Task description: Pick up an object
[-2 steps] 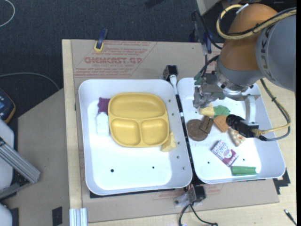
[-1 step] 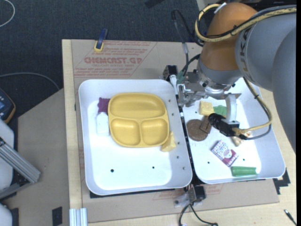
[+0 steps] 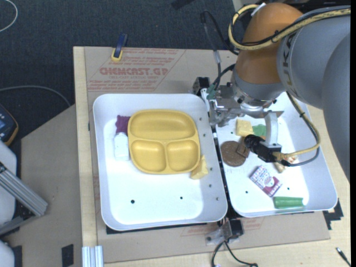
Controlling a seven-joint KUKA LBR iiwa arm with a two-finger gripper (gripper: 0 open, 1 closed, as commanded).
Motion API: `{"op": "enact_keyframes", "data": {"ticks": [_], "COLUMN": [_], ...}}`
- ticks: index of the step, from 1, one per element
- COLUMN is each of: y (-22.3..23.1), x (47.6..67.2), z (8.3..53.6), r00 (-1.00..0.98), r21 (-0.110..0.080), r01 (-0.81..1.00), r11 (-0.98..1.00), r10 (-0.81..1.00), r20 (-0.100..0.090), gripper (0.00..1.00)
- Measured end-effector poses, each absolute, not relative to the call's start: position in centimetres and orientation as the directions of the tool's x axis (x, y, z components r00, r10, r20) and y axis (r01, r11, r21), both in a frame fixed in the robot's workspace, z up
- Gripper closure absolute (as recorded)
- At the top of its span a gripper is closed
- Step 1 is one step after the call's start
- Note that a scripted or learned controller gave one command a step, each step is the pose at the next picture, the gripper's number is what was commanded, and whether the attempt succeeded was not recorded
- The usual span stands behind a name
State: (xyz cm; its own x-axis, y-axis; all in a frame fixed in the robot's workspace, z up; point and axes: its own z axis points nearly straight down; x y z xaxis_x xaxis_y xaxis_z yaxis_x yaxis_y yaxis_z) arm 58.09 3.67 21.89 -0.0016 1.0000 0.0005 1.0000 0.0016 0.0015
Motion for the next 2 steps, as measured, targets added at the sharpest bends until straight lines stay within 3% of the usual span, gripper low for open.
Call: {"op": "enact_keyframes", "data": {"ticks": [1,2], "y": [2.0,2.8], "x": [58.8,57.4], "z": [22.9,23.2], "r00": [0.001,-0.001], "r21": [0.004,-0.003], "r01": [1.0,1.0], "r11": [-0.001,0.001], "r10": [1.0,1.0], "r20": [-0.001,0.001], "gripper": [1.0,1.0]}}
